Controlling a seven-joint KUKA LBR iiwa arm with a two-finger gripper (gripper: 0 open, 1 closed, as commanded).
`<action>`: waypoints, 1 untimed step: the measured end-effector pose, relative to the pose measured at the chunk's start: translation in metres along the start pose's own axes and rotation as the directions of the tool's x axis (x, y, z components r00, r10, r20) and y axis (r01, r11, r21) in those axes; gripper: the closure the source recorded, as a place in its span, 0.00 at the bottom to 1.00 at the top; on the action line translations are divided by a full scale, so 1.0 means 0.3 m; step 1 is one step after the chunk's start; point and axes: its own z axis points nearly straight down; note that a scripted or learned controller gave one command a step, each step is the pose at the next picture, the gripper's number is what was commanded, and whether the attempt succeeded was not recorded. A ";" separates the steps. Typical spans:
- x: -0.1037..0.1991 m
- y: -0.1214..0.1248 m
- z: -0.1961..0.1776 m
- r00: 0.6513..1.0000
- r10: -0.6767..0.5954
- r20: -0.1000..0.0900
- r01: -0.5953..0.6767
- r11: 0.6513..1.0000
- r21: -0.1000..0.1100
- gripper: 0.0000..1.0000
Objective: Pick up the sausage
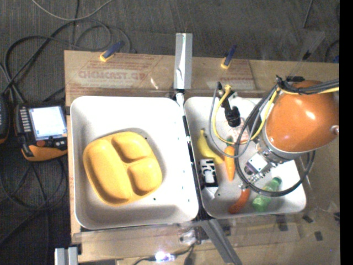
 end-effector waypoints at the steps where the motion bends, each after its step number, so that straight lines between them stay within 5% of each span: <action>1: 0.090 0.067 0.016 0.821 -0.570 0.000 0.570 0.821 0.002 1.00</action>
